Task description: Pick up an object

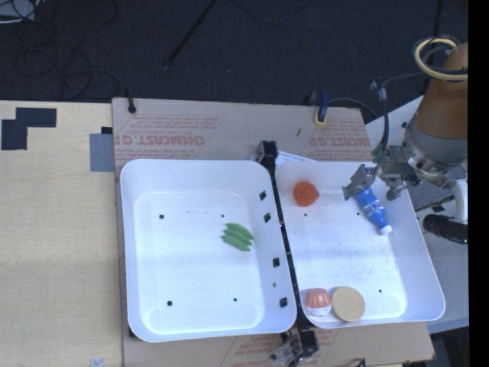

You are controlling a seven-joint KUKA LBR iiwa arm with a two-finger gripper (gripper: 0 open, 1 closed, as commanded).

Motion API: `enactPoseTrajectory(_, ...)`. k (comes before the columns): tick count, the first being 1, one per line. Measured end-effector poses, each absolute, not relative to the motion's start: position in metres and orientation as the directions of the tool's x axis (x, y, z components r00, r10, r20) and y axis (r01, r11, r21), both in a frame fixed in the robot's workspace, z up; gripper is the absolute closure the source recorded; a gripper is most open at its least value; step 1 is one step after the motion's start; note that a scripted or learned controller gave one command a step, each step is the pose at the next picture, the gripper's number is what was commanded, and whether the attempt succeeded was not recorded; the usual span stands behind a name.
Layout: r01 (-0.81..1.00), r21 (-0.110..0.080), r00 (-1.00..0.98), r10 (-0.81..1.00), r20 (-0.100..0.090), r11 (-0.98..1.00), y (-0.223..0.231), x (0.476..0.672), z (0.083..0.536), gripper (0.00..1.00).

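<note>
Two shallow white bins are seen side by side on the bench. In the left bin (153, 197) a small green ridged item, seemingly a bundle of pea pods (238, 236), lies near the middle, slightly toward the right wall. Across the black divider, in the right bin (416, 281), an orange-red round object like a small tomato (306, 193) rests at the far left, while a pink-and-white rounded item (318, 300) and a tan disc (348, 303) sit touching each other at the near edge. Further right, a blue tube with a white cap (373, 207) lies tilted, cap end pointing toward the near right. The gripper (378, 176) is positioned at the tube's far end, with grey fingers spread on either side of it; the jaws are judged to be open, with nothing clamped between them. The tube appears to be the object being attempted. For a sound grasp, the fingers should be lowered so that the tube's narrow width is straddled, closed across the body rather than the tapered cap, and centred to prevent swivelling. The tube looks smooth, glossy and slightly flattened, so slipping is a risk if it is pinched too near its end.
</note>
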State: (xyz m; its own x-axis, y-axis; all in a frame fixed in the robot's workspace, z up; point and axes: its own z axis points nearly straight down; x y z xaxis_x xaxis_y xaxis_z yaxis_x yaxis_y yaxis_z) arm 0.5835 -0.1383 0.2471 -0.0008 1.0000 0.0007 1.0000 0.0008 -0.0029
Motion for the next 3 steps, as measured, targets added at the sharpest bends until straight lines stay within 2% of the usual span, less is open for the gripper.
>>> enactPoseTrajectory(1,1.0,-0.004,-0.003,1.0,0.001,0.003,-0.116,0.643,0.133,0.0)
enactPoseTrajectory(2,1.0,-0.007,-0.003,1.0,0.002,0.003,-0.085,0.642,0.084,0.0)
enactPoseTrajectory(3,1.0,-0.005,0.0,1.0,0.001,0.0,-0.087,0.643,0.097,1.0)
